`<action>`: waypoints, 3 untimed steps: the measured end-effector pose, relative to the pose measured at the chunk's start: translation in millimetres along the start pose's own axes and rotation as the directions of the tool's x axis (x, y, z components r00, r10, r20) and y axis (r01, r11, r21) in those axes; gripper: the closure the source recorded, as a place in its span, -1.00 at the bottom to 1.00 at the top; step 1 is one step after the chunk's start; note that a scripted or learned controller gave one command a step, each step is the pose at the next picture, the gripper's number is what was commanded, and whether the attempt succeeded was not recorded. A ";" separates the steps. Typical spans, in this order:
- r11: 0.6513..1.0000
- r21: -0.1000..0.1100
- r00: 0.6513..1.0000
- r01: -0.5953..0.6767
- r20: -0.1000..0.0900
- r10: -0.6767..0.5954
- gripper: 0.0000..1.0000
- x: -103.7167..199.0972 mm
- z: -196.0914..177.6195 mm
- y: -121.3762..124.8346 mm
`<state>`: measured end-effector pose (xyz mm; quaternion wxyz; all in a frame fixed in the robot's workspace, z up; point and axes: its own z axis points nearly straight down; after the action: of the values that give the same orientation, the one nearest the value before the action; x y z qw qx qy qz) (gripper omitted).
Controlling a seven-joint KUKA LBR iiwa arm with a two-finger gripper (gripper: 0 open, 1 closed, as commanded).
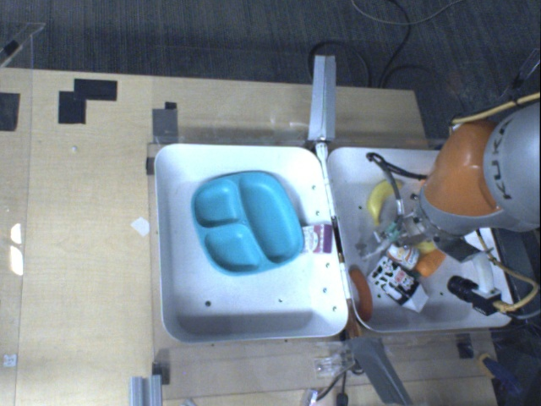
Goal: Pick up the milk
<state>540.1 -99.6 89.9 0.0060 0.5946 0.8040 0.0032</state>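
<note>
Pale wooden bench (84,227) against a dark carpeted floor (211,15) carries two shallow white bins side by side, with a metal post (323,100) rising at the far end of the seam between them. A blue divided plate (248,222) lies in the left bin (254,315), and a small purple-and-white packet (319,238) sits at the plate's right edge, against the bin's right wall.

The grey arm (473,180) with its orange band reaches in from the right over the right bin (355,163). Its gripper (396,237) hangs low over the clutter in the middle of that bin; whether it is spread or closed cannot be told from this angle.

The milk carton (395,276), black-and-white patterned, lies tilted on the floor of the right bin, just near of the gripper. Whether the two touch cannot be told.

A yellow banana (379,200) lies on the far side of the gripper. A small orange object (429,265) rests just right of the carton, and a brown rounded object (361,290) sits against the bin's left wall, near the carton's left end.
</note>
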 end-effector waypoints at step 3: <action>0.891 0.002 0.891 0.455 -0.005 -0.455 1.00 48.9 -96.6 -27.2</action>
<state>498.5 -60.6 185.9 0.0039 0.3901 0.9208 0.0017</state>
